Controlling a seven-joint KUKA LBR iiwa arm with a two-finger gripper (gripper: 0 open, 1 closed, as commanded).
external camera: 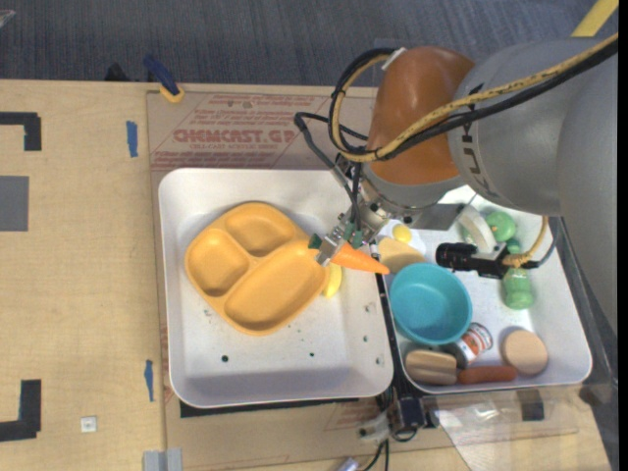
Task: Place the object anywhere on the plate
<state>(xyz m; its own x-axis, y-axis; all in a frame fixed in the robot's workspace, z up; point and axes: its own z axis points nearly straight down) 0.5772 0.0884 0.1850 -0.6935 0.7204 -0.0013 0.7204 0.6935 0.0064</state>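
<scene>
From where I stand, the pincer (341, 238) is clamped on the toy carrot (358, 258) near its thick, green-topped end. The carrot hangs almost level at the 3 o'clock edge of the orange divided plate (240, 263), with its tip pointing back over the wall between the two bins. It looks like a hollow plastic play-food piece, so I judge it light, stiff and rather slick. Its taper could let it slide or pivot between the fingers. The thick end by the leaves seems the best place to hold it, since the body is widest there. It is not fragile, so a short drop onto the plate should do no harm, though it may roll.

By my count there is one carrot and one plate with three hollows, lying in the left bin (285, 361) of the two on the surface (78, 263). One small yellow piece (334, 281) touches the plate's rim at about 4 o'clock. The right bin (569, 332) holds one teal bowl (427, 302), two green pieces (500, 227) (517, 288) at its 2 o'clock side, one small can (475, 342), one bread roll (432, 364), one sausage (486, 373) and one brown egg-shaped piece (525, 351). A few pale bits lie near the pincer that I cannot name.
</scene>
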